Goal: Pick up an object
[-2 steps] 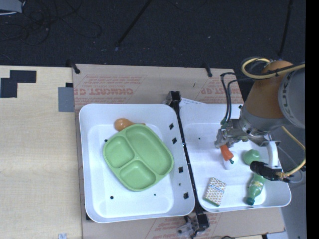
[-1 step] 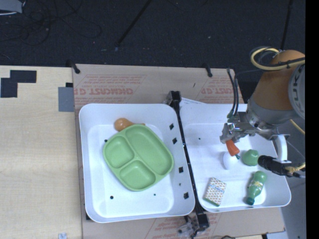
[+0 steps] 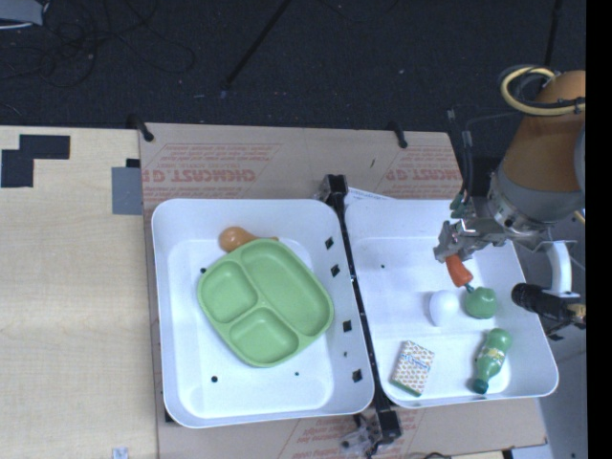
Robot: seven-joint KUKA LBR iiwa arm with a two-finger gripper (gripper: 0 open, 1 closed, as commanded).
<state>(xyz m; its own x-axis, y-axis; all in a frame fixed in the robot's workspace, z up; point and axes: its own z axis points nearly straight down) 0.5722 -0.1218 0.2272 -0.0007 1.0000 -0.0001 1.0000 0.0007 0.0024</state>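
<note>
Dark floor with loose cables fills the top of your view; below it a pale wooden desk (image 3: 67, 304) carries a sheet of brown printed cardboard (image 3: 249, 165) and two shallow white bins side by side.

You have the grey arm with its orange band (image 3: 545, 151) coming in from the right, with the metal jaws (image 3: 463, 249) over the upper part of the right white bin (image 3: 402, 223). A small orange carrot-shaped piece (image 3: 460, 273) sits right at their tips, tilted. Whether the jaws are pinching it or merely touching it you cannot tell from this angle.

Crowding that spot, just below the carrot piece, you see a small white ball (image 3: 444, 307) touching a round green fruit-like toy (image 3: 480, 302). Further toward the near edge lie a green plastic bottle with a yellow label (image 3: 490, 360) and a small patterned box (image 3: 412, 367), tilted, apart from each other.

Over in the left white bin (image 3: 177, 352) a light green divided plate with three compartments (image 3: 265, 300) lies at a slant, and an orange rounded object (image 3: 235, 238) peeks out behind its upper left rim, touching it.
</note>
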